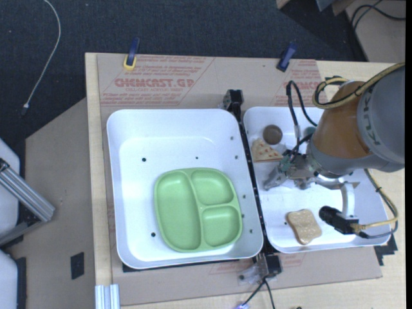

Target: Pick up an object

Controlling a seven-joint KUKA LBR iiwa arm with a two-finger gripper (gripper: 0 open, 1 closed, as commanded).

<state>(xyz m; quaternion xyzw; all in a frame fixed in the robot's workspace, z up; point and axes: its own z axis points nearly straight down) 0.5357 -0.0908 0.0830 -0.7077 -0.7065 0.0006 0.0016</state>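
Green divided plate (196, 208) in left bin (122, 134), perhaps three small items right.

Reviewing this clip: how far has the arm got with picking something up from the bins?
Done: the arm has reached over the right bin, with the tool low near its left wall. In hand: nothing visibly lifted; the tool sits by the cracker-like piece, and its grip is unclear. Left: the grasp and lift. The brown ball and toast-shaped piece lie untouched; the green divided plate lies in the left bin.
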